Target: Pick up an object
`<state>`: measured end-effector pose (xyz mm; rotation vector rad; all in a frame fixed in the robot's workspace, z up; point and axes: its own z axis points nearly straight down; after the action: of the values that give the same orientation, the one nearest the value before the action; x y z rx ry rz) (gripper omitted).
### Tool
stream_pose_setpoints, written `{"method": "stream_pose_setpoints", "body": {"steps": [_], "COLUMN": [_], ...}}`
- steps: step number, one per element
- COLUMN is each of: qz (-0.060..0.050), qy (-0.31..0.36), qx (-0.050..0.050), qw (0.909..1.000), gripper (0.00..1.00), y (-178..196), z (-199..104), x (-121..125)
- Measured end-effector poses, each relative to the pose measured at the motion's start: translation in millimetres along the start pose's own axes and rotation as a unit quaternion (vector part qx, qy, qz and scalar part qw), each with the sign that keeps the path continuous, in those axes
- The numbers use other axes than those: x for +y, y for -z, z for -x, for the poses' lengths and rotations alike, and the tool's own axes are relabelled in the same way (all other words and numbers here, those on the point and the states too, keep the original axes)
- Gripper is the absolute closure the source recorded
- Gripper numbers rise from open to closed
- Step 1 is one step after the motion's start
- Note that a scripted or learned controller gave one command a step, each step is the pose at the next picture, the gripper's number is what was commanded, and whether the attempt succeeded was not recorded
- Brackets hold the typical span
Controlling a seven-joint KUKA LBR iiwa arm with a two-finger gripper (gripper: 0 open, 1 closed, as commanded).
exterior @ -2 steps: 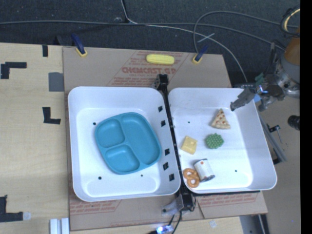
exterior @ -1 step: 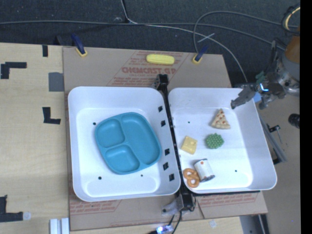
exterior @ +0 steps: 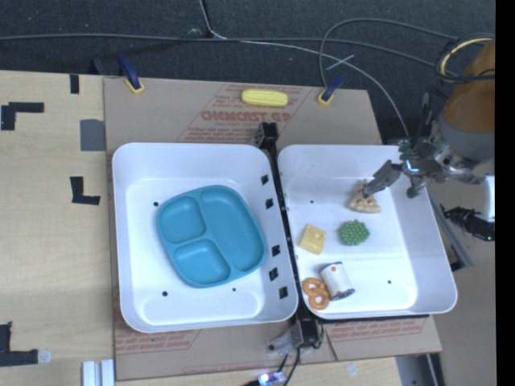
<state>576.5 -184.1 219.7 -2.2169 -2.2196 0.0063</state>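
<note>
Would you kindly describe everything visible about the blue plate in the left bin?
The blue plate is a light blue, rounded-rectangle tray that looks like plastic, split by raised ridges into three compartments. It lies flat, right side up, turned at a slant, roughly at the middle of the left bin's floor. Only the bin touches it.

The brown cardboard sheet [exterior: 233, 119] under the bins carries red printed lettering, too blurred and partly covered to read.

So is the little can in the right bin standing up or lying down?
Lying down. The can rests on its side in the right bin, touching the pretzel.
</note>
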Motion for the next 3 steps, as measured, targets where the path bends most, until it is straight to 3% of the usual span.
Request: {"method": "stream_pose_setpoints", "body": {"steps": [2, 3], "qz": [0.0, 0.002], "qy": [0.0, 0.0], "qx": [0.0, 0.0], "qw": [1.0, 1.0], "gripper": [0.0, 1.0], "y": [-111, -98], "z": [8, 8], "x": [-11, -9]}}
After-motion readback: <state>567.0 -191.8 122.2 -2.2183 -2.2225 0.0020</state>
